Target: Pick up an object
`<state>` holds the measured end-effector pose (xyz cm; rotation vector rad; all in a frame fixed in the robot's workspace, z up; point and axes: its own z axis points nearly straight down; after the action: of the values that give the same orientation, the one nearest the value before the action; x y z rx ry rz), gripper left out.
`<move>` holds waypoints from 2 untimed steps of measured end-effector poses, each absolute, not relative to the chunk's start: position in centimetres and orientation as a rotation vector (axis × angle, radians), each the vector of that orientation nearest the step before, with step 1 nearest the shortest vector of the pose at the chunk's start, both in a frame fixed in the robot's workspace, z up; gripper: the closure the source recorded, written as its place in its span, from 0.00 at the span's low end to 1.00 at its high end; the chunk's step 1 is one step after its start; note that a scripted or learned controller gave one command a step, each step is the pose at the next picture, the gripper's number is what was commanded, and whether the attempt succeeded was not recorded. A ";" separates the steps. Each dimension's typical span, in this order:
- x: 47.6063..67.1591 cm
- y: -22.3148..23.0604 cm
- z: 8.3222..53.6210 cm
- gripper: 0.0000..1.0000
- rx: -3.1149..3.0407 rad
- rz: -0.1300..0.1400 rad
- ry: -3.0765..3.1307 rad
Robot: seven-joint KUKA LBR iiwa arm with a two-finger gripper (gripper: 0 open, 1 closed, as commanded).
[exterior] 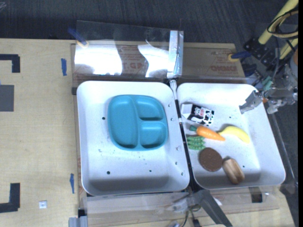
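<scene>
From my remote station I see the claw (259,100) poised over the right bin's (273,141) far right rim, gripping nothing I can make out, though I cannot tell how its fingers stand at this angle. The candidate objects cluster toward that bin's left and near edges: a carrot (209,133) touching a banana (235,133), a brown disc (210,159) beside a bread roll (233,170). The blue tray (138,122) fills the left bin's (90,145) centre, seemingly a drop-off.
</scene>
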<state>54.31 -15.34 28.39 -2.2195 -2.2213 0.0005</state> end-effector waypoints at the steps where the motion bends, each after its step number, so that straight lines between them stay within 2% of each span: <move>1: 54.4 -16.6 18.9 0.00 -2.226 0.006 -2.207; 2: 54.6 -16.7 20.3 1.00 -2.235 -0.003 -2.213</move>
<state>54.64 -16.67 20.35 -2.2350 -2.2130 -0.0033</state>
